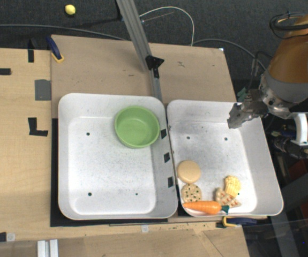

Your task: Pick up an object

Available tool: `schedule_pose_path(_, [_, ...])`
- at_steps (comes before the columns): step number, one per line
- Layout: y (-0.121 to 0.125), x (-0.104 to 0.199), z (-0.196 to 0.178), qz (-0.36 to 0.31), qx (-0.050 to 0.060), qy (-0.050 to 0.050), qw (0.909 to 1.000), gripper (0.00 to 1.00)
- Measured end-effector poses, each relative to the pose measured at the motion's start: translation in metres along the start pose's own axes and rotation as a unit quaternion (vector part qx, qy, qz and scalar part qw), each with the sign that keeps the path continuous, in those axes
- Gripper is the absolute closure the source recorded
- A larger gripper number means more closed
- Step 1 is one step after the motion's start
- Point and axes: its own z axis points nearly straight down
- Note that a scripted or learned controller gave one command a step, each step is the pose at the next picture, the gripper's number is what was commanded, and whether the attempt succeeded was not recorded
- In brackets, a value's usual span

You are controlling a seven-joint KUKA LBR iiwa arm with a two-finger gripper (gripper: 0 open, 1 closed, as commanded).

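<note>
Two white bins (68,143) share the bench; the pincer (238,116) hovers above the right one, its opening impossible to tell.

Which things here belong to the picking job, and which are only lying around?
For the job:
- gripper
- green bowl
- round bun
- cookie
- carrot
- corn piece

Lying about:
- yellow ball
- clamp
- cables
</note>
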Motion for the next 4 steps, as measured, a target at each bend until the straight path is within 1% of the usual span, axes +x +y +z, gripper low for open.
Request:
schedule_pose_path(1, [-0.017,0.053,-0.004,-0.002,0.003,0.001,1.0000,1.00])
schedule_pose_path(2, [-0.025,0.101,0.013,-0.002,0.004,0.001,1.0000,1.00])
schedule_pose_path(3, [-0.049,0.150,0.022,-0.002,0.005,0.001,1.0000,1.00])
schedule_pose_path(4, [-0.052,0.206,0.019,-0.003,0.004,0.001,1.0000,1.00])
